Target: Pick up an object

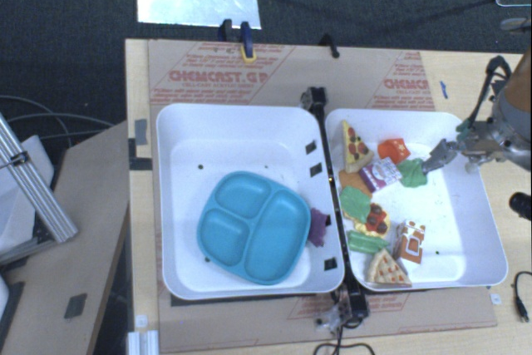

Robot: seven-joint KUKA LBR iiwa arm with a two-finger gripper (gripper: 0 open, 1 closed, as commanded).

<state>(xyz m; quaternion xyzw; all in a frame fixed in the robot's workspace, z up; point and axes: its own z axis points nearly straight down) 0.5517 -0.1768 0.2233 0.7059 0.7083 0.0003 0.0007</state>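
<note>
My jaws [434, 160] hung low in the right bin [478, 220], their tips at the green toy [411, 174], though I could not tell how wide they stood or whether they gripped it. Just beyond lay the red piece [393, 150], the pizza slice [357, 147] and more toy food; the left bin [241, 137] held a blue plate [253, 226]. Nothing was lifted yet, so I judged the pick still undone.

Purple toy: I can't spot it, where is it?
The purple toy lies in the left bin, against the blue plate's right edge near the divider.
</note>
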